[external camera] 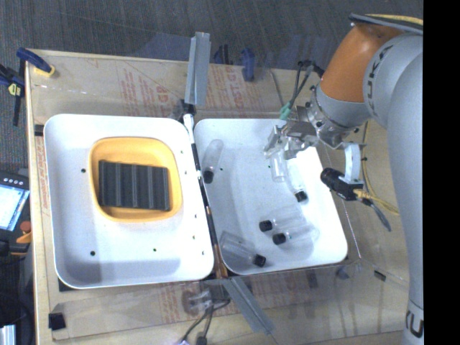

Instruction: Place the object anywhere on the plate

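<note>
Your tabletop (108, 77) is a wooden board that carries two shallow white bins side by side. The grey arm (402, 121), with its orange band (352, 63), comes in from the right of the camera view and bends over the upper right part of the right bin (244, 192). The left bin (65, 243) holds the plate (136, 149), a yellow dish with rounded corners and a dark ribbed middle; it sits a little above that bin's centre, and you can see nothing lying on it. The jaws (284, 149) hang over the upper middle of the right bin, pointing down. A clear tube (287, 182) with a black cap runs from just below them toward the bin's right side, but you cannot tell from this view whether the jaws are wide, narrow or closed on that tube. More clear tubes with black caps lie in the right bin: one (212, 157) against the left wall near the top, one (241, 251) at the lower left corner, and two (287, 230) close together in the lower middle. All the tubes are well apart from the plate, in the other bin.
</note>
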